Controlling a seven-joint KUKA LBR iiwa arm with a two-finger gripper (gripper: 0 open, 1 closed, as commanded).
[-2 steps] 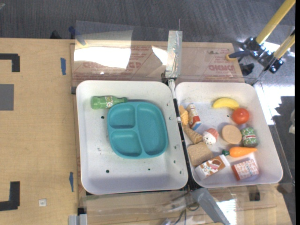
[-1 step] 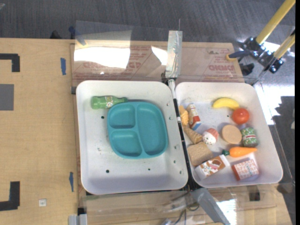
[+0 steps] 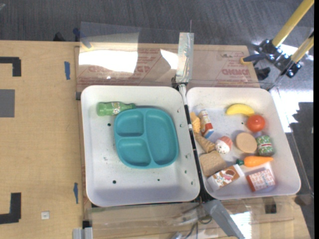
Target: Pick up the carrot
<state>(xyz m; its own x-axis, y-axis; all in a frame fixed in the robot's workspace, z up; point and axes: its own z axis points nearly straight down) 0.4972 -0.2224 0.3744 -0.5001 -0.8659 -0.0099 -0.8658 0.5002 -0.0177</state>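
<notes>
The carrot (image 3: 258, 160) is small and orange with a green stub at its left end. It lies on its side in the right bin (image 3: 285, 133), near the front right. It sits between a round tan biscuit (image 3: 245, 142) behind it and a red box (image 3: 260, 179) in front of it. A green and red patterned ball (image 3: 264, 145) rests just behind its right end. Nothing covers the carrot.
The right bin also holds a banana (image 3: 240, 109), a tomato (image 3: 255, 123), a small bottle (image 3: 205, 124), a brown bread slice (image 3: 212, 162) and a carton (image 3: 227, 177). The left bin (image 3: 94, 148) holds a teal divided plate (image 3: 146, 136) and a green bottle (image 3: 114, 107).
</notes>
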